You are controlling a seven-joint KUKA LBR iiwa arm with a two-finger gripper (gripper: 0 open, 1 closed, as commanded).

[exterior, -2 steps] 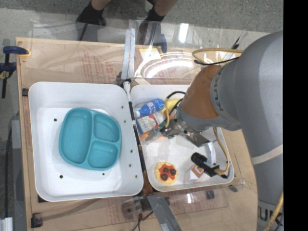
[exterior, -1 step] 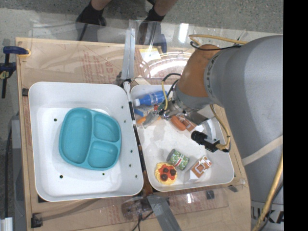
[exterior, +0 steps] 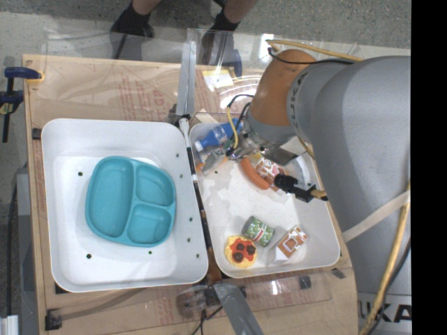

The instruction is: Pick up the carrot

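the camera view looks down on two white bins side by side. the left bin (exterior: pixel 56 159) holds a teal divided plate (exterior: pixel 130 201), lying flat near its middle. the right bin (exterior: pixel 318 246) carries the clutter: a blue bottle-like item (exterior: pixel 209 139) at its far end, an orange-red sausage-shaped piece (exterior: pixel 255 174) just beyond the middle, a green can (exterior: pixel 258 231) and a small boxed item (exterior: pixel 292 241) toward the near rim, and a yellow disc with red and dark spots (exterior: pixel 241 250) near the front corner.

the arm (exterior: pixel 349 138) reaches in from the right and covers the far right part of that bin. the gripper (exterior: pixel 237 144) sits low at the bin's far end, near the blue item, and whether the claw is apart or together cannot be told from here.

the carrot is most likely the orange-red piece, lying loose on the bin floor just beside the wrist, tilted diagonally; this is a judgement, as the shape is partly hidden. the step in hand looks like the approach, with nothing lifted. the next move calls for centring the claw over the carrot across its narrow width before descending.
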